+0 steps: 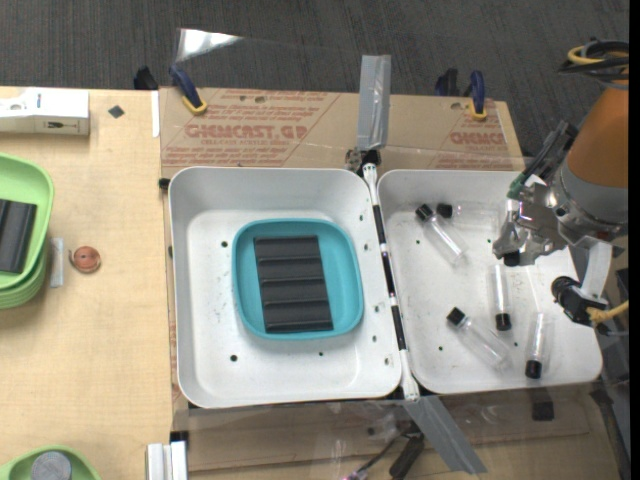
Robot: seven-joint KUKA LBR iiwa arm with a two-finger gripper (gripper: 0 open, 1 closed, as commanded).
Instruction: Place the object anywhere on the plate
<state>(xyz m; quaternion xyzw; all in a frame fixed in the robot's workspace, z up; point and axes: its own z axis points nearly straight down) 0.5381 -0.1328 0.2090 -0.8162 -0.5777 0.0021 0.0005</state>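
A teal plate (pixel 244 283) with a dark ridged insert (pixel 292 282) lies in the middle of the left white bin (pixel 200 348). Several clear tubes with black caps are scattered in the right white bin (pixel 430 363): one at the upper left (pixel 442 234), one near the middle (pixel 499 296), one lower down (pixel 480 338) and one at the lower right (pixel 537 344). My gripper (pixel 512 250) hangs over the right part of that bin, just above the middle tube's upper end. A small dark shape sits at the gripper's tip; I cannot make out what it is.
Cardboard (pixel 260 128) lies behind both bins, held by clamps. On the wooden bench to the left are a green tray (pixel 30 268), a small round brown piece (pixel 86 259) and a white box (pixel 45 111). The arm's cables (pixel 580 303) hang by the right bin's edge.
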